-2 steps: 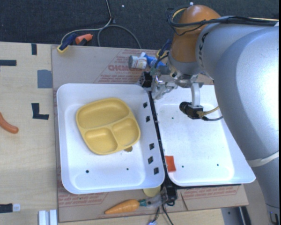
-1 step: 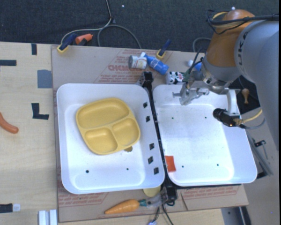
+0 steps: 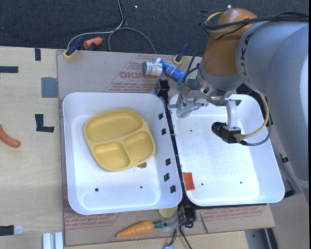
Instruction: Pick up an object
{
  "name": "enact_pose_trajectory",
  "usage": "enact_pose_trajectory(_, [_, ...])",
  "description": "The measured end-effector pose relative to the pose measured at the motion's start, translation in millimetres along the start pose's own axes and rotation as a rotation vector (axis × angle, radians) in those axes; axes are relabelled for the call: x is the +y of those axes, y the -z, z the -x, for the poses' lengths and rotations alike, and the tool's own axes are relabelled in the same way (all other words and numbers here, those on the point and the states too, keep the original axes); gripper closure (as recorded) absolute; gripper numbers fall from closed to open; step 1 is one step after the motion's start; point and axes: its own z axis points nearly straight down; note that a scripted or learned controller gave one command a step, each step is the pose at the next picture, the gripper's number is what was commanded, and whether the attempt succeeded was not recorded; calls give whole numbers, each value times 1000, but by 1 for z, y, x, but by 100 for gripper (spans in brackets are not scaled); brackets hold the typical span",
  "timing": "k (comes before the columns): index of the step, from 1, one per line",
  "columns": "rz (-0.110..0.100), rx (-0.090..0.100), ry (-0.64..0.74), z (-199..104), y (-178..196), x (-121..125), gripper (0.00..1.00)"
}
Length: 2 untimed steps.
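Yellow tray [image 3: 119, 138] in left bin [image 3: 75, 191], tool [image 3: 182, 107] over divider.

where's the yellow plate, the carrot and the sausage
yellow plate [image 3: 119, 138], camera view, middle of the plate, where its dividers meet
carrot [image 3: 135, 229], camera view, middle of its orange body
sausage [image 3: 6, 135], camera view, middle of its length

1. Left bin [image 3: 78, 191]: white; right bin [image 3: 269, 185]: white, black dots on floor.
2. Divided plate [image 3: 119, 139]: plain yellow.
3. Arm [image 3: 280, 51]: grey, orange band [image 3: 225, 40].
4. Toy carrot [image 3: 135, 228]: orange, green top.
5. Toy sausage [image 3: 6, 136]: orange-red.
6. Bench [image 3: 20, 191]: light wood, black angular marks.
7. Cardboard sheet [image 3: 119, 74]: brown, red printing.
8. Small tag [image 3: 188, 181] in right bin: orange-red.
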Motion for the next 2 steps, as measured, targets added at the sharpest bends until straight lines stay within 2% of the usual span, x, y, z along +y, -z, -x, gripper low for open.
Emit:
enact_pose_trajectory(1, [3, -6, -11, 84, -1, 51, 100])
enact_pose_trajectory(2, [2, 2, 5, -40, 18, 51, 100])
